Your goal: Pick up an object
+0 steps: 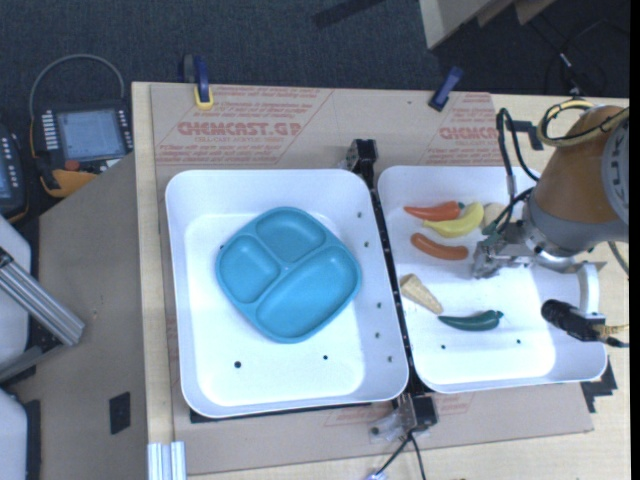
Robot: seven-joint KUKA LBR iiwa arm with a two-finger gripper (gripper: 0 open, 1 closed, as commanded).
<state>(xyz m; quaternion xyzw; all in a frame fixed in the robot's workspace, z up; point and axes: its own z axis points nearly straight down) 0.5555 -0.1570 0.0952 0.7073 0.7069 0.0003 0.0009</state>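
Note:
The right bin (520, 363) holds several toy foods: an orange-red chili pepper (434, 210), a yellow banana (458, 224), a red-orange sausage (440, 247), a tan cheese wedge (421, 293) and a dark green pepper (471, 319). My gripper (489, 259) hangs low over the right bin, just right of the sausage and banana and above the green pepper. Its grey metal body blocks the fingertips, and nothing shows held in it.
The left bin (200, 358) carries a blue divided plate (289, 272). The arm's orange band (585, 173) and black cables stand over the right bin's far right corner. A black clamp (362, 152) sits between the bins at the back.

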